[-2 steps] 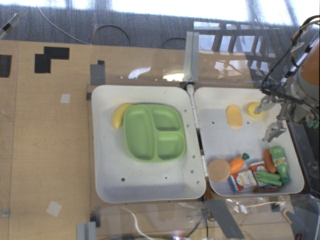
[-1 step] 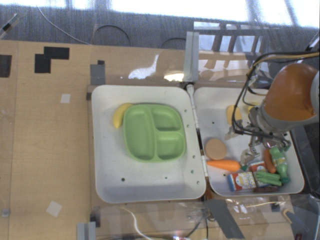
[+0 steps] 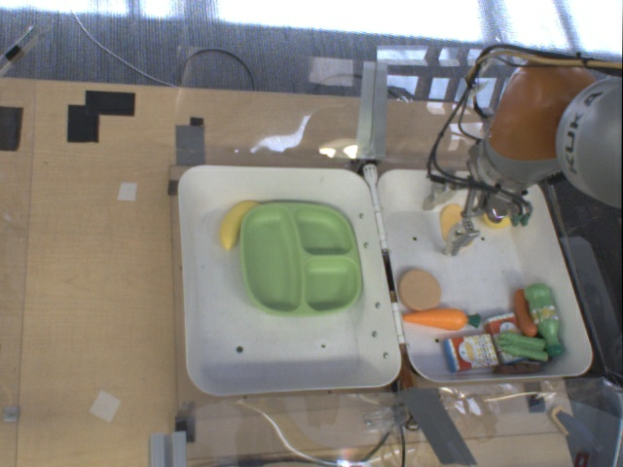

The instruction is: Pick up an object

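My fingers (image 3: 465,233) hang low over the upper part of the right bin (image 3: 574,295), tips just beside a pale yellow piece (image 3: 450,220). Whether they are apart or together I cannot tell. Nothing shows between them. Lower in that bin lie a tan disc (image 3: 420,288), a carrot (image 3: 438,319), a small carton (image 3: 477,350), and a green bottle (image 3: 543,317). In the left bin (image 3: 209,358) a green tray (image 3: 298,257) touches a banana (image 3: 232,224). Both bins sit on the worktop (image 3: 88,290).

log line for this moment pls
arm: over right bin | gripper: above bin floor, by yellow piece | held: nothing seen
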